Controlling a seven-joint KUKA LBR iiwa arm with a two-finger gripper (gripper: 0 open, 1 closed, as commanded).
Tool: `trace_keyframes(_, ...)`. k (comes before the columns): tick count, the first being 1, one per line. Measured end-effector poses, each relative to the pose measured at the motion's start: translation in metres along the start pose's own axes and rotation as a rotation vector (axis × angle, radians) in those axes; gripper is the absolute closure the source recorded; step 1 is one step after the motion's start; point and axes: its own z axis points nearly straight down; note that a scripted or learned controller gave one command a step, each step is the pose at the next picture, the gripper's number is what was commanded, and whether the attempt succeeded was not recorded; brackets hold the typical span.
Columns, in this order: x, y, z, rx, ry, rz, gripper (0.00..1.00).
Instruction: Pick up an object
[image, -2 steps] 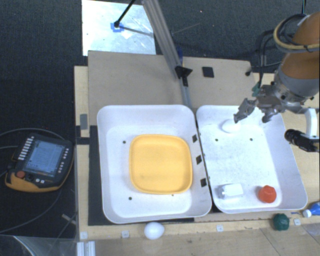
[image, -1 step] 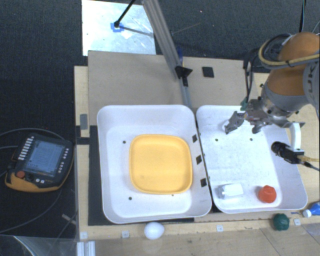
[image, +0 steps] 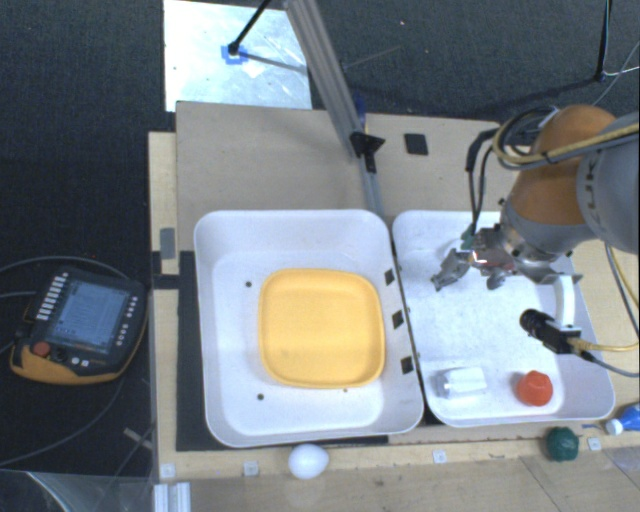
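Observation:
In the right bin (image: 600, 400), a small white block (image: 458, 381) lies near the front wall, with a red rounded object (image: 535, 388) to its right. A yellow square plate (image: 322, 327) lies in the middle of the left bin (image: 225, 300). My gripper (image: 471, 276) hangs over the back half of the right bin, well behind the white block and the red object. Its two fingers are spread apart, open, with nothing between them.
A white egg-shaped object (image: 308, 461) and a dark green ball (image: 561, 443) rest on the bench in front of the bins. A teach pendant (image: 75, 320) lies on the floor at the left. A grey pole (image: 335, 80) slants across behind the bins.

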Motion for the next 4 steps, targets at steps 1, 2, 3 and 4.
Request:
trace_keyframes(1,0.001,-0.006,0.061,0.000,0.000,0.000,0.00)
trace_keyframes(2,0.001,-0.005,0.047,-0.006,0.000,0.000,1.00)
trace_keyframes(3,0.010,-0.001,-0.009,-0.010,-0.001,-0.001,1.00)
trace_keyframes(4,0.007,0.002,-0.072,-0.011,-0.001,0.000,1.00)
